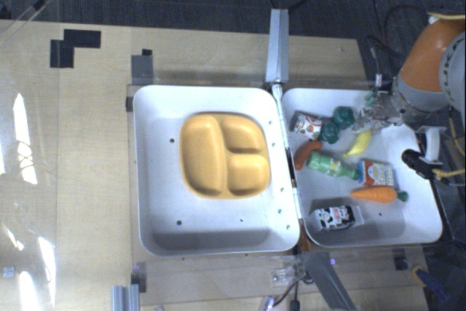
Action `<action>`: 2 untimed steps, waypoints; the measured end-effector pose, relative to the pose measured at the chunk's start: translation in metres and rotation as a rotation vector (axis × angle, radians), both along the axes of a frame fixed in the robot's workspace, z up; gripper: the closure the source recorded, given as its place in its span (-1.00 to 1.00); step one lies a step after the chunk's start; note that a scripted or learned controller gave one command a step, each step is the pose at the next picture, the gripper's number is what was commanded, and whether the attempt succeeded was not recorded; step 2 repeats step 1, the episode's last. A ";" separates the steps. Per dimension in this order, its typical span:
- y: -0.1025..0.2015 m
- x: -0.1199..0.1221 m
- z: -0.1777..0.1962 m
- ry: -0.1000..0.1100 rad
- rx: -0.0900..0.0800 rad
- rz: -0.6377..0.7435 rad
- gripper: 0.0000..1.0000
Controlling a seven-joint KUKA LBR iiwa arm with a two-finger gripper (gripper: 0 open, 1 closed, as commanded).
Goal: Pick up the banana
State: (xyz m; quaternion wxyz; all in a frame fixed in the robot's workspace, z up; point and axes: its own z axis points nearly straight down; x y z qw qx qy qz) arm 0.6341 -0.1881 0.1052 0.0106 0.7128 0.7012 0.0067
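Banana [358,143] lay in right bin [429,229] w/ clutter — green bottle [332,165] at its 7, teal toy [342,116] at 11, carton [376,172] at 5. Small, yellow, tilted. Gripper [381,109] hung just at its 1 — grip state can't tell.

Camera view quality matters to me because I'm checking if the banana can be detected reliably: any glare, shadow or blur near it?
Camera view: the banana is evenly lit and fairly sharp, just small; streaky glare sits on the clear panel far left; the yellow tray casts only soft shadow; the gripper looks slightly blurred.
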 end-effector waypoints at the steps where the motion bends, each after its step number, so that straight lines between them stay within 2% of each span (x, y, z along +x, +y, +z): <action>1: 0.008 0.008 0.061 0.018 0.006 -0.135 1.00; 2: 0.008 0.008 0.061 0.018 0.006 -0.135 1.00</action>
